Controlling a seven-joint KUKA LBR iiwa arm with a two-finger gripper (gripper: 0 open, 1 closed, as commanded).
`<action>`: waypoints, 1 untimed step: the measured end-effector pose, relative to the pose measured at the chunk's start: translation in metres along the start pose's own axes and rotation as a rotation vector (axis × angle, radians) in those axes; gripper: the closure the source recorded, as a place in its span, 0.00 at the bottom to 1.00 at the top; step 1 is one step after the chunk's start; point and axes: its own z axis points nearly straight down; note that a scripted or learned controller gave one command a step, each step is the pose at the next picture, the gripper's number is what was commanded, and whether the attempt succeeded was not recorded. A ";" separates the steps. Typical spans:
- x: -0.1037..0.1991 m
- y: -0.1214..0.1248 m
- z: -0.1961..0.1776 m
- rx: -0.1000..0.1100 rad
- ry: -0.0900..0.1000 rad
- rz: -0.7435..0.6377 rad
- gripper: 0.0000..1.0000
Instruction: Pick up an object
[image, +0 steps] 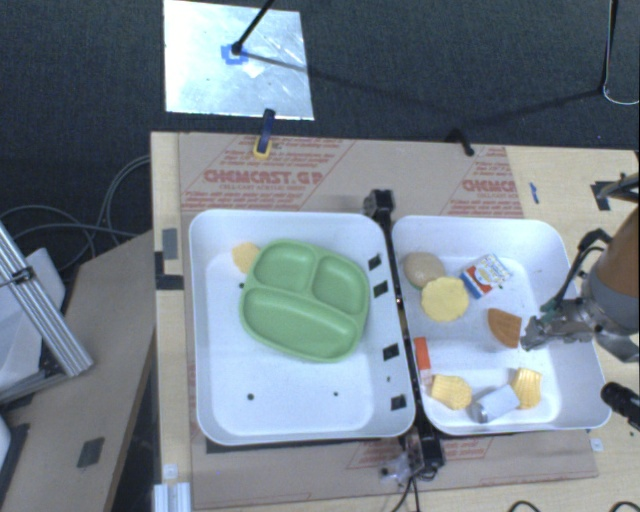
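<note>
**Arm parked at the right bin, nothing clearly grabbed**

So here's the setup: two shallow white bins side by side on the bench (330, 170), which is covered with brown cardboard sheeting. The left bin (215, 400) has a green divided tray (303, 298) sitting in it, tilted a bit, with a small yellow piece (244, 256) peeking out at its upper left corner.

The right bin (540, 238) is where all the pickable stuff is. Along the top there's a beige rounded lump (423, 267), a round yellow disc (445, 299) just below and touching it, and a little white packet with blue and red print (485, 274) right beside those. An orange-brown wedge (505, 326) lies near the middle right. Down at the bottom: a yellow waffle-looking piece (450, 391), a grey-white block (495, 403), and another yellow piece (527, 386) touching that block. A thin red strip (421, 353) lies along the bin's left wall.

The gripper (545, 331) comes in from the right, low over the right bin, its tip just beside the orange-brown wedge. Honestly I can't tell how far apart the fingers are, it's just a dark blur there, and I can't see anything held between them.
</note>
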 end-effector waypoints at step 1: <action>0.000 0.004 -0.043 -0.001 0.000 0.000 1.00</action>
